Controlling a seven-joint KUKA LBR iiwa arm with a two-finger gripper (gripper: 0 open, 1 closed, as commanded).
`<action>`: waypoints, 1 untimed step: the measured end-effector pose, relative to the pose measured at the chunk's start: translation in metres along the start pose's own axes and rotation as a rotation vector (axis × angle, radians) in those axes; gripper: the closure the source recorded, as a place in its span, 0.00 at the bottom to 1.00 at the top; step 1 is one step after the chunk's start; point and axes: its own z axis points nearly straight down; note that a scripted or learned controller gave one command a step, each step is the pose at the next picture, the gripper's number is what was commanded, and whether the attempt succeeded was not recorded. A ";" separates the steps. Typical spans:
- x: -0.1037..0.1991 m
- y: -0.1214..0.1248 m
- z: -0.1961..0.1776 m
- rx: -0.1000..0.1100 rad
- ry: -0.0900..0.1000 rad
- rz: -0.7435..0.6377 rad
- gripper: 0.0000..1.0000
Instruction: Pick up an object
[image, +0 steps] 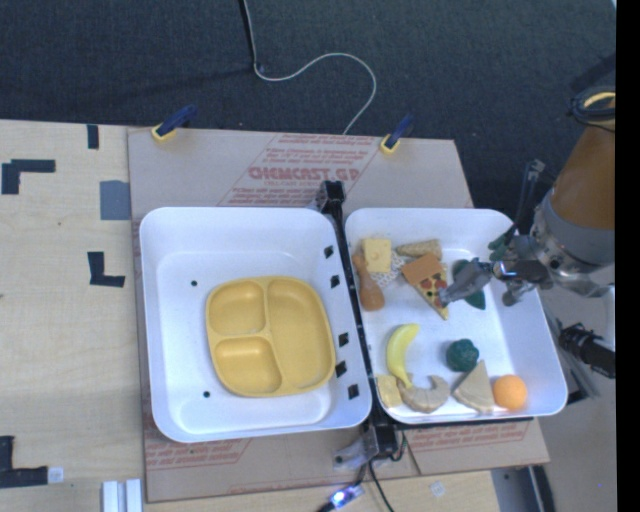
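Currently approaching | two-finger gripper (468, 283) hovering beside triangular pizza-slice toy (428, 279) | finger opening: cannot tell, nothing visibly held | next: descending, closing

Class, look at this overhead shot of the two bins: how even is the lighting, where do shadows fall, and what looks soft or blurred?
Camera view: lighting is diffuse and even; the white bins read bright without harsh glare. Soft shadows sit under the yellow tray and beside the banana. The whole frame is slightly soft, and the gripper looks smeared, so its fine detail is lost.
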 end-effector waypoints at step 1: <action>0.002 0.005 0.045 0.004 0.000 0.000 0.00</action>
